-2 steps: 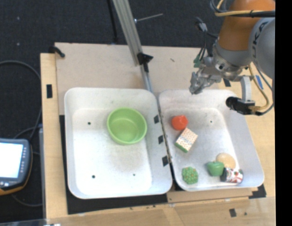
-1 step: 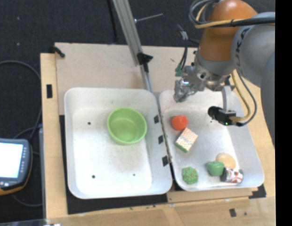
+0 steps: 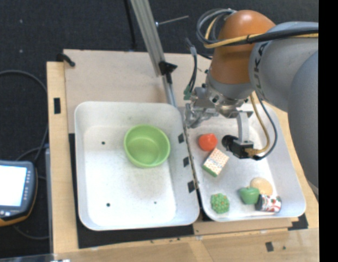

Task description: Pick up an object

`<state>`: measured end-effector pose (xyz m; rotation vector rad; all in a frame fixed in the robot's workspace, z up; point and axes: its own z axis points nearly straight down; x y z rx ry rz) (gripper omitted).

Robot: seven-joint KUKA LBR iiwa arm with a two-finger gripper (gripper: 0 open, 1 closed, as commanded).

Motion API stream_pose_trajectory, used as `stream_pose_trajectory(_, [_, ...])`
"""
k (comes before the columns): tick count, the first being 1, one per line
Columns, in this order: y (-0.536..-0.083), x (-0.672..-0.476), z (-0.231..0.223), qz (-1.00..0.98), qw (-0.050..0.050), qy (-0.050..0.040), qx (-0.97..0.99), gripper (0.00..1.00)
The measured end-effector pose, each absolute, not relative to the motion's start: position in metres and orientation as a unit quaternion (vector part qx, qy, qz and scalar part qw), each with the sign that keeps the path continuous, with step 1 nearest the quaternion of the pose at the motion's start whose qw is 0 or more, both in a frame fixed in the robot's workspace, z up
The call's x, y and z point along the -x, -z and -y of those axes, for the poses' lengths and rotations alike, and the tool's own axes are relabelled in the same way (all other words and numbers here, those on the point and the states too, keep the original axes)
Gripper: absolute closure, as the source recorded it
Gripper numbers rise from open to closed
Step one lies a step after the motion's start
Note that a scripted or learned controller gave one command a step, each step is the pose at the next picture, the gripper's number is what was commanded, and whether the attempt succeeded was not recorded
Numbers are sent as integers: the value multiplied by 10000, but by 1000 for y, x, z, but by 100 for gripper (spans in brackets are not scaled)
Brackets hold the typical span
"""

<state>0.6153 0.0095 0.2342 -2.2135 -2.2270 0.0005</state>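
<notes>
My gripper [image 3: 194, 115] hangs over the far left corner of the right bin [image 3: 283, 162], just up and left of a small orange-red ball [image 3: 207, 142]. Nothing shows in its grasp. Beside the ball lies a cream block with a green edge [image 3: 215, 162]. Near the bin's front sit a bumpy green piece [image 3: 219, 202], a smooth green piece [image 3: 248, 194], a pale round object [image 3: 261, 184] and a small red-and-white item [image 3: 270, 204].
A light green bowl [image 3: 146, 145] stands in the left bin [image 3: 92, 201]. A slanted metal rail [image 3: 150, 34] runs down to the bins' shared wall. The arm's grey body and orange band [image 3: 240, 42] overhang the right bin's far side. A black fitting [image 3: 237, 146] with cables hangs beside the ball.
</notes>
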Motion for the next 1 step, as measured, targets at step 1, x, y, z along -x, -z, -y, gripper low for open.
stream_pose_trajectory(1, [-248, -586, -57, 7099, 9, 10, 7043, 100])
